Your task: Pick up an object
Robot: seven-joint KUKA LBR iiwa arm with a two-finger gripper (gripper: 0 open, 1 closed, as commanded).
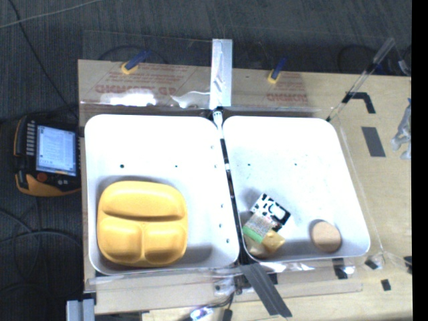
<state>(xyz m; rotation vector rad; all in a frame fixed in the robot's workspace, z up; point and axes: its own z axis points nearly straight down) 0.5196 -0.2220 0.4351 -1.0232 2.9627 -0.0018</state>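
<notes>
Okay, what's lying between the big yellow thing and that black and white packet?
In the camera view, just white bin floor and the two bins' adjoining rims separate the yellow foam block from the black-and-white packet.

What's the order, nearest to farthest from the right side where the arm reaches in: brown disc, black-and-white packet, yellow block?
1. Brown disc, right bin, front right corner.
2. Black-and-white packet, same bin, front left.
3. Yellow block, left bin, front.

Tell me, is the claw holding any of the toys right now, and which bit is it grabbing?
Nothing is held. The yellow block lies in the left bin; the small packet and the round cork lie in the right bin, untouched.
</notes>
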